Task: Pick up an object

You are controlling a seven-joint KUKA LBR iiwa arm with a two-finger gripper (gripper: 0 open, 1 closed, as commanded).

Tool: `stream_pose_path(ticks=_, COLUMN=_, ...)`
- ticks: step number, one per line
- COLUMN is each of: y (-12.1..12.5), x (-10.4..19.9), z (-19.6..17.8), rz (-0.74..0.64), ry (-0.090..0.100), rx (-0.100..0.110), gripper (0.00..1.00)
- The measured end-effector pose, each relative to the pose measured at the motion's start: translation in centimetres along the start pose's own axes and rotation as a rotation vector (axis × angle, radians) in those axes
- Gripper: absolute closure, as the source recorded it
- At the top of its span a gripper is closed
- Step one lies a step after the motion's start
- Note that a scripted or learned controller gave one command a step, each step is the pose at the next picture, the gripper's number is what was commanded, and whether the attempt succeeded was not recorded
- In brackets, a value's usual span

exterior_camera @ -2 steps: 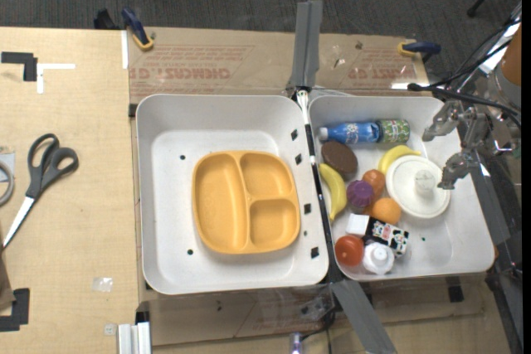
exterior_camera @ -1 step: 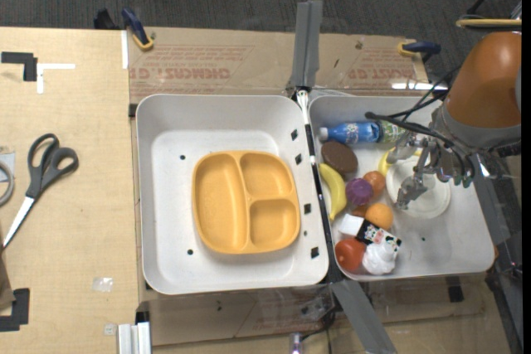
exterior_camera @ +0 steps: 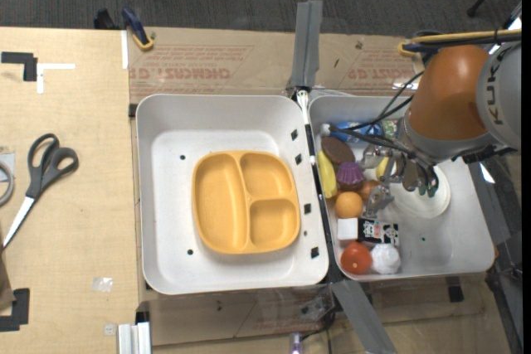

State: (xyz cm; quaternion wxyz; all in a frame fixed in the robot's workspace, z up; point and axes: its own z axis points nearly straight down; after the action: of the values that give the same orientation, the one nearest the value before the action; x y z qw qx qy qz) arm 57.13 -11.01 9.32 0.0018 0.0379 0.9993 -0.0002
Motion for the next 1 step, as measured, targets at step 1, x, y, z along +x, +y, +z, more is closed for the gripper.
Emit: stream_pose_path(ticks=1, y=2.21, x=-4.08, z=-0.13, rz=0.224, ry=-0.004, rx=0.000, gripper=0.00)
